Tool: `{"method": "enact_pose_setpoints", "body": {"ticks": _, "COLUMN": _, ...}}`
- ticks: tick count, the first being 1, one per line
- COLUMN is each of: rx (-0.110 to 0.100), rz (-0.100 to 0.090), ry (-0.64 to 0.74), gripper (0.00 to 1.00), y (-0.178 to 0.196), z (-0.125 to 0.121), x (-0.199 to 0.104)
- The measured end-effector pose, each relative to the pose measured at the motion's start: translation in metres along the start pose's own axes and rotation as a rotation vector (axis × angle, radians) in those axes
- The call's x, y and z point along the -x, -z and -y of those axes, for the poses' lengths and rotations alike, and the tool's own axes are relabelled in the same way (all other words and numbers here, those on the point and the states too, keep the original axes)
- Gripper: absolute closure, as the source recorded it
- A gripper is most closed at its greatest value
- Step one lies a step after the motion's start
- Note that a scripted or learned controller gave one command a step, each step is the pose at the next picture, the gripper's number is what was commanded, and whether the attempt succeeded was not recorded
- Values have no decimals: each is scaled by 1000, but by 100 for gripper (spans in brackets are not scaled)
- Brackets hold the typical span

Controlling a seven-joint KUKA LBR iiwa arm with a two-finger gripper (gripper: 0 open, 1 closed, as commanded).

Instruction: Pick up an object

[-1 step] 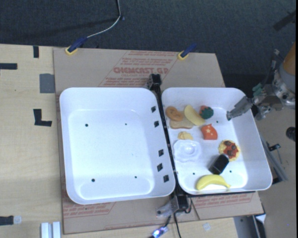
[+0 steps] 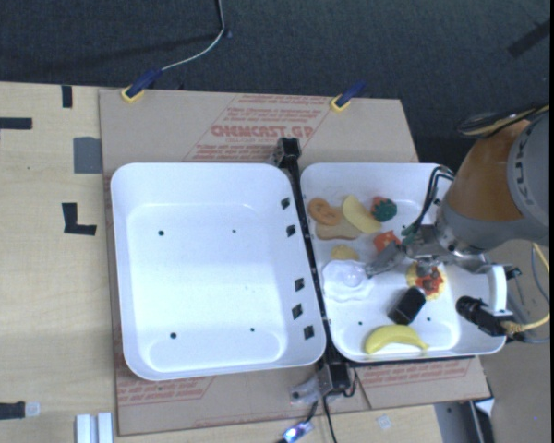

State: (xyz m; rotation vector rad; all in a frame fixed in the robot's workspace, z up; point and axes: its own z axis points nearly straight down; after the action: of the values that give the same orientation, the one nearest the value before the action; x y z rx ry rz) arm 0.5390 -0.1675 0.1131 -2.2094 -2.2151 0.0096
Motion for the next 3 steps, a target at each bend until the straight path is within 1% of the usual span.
{"method": "enact_pose_setpoints", "body": {"ticks": 1, "rx": 14, "rz": 6, "ry": 1, "gripper": 0, "y": -30, "z": -59, "x": 18}}
{"method": "enact_pose_setpoints", "body": {"ticks": 2, "rx": 16, "rz": 7, "ry": 1, "gripper": 100, "y": -16, "z": -58, "x": 18}}
{"method": "enact_pose_setpoints", "body": {"ticks": 3, "rx": 28, "rz": 8, "ry": 4, "gripper": 100, "y": 89, "z": -130, "x": -10}}
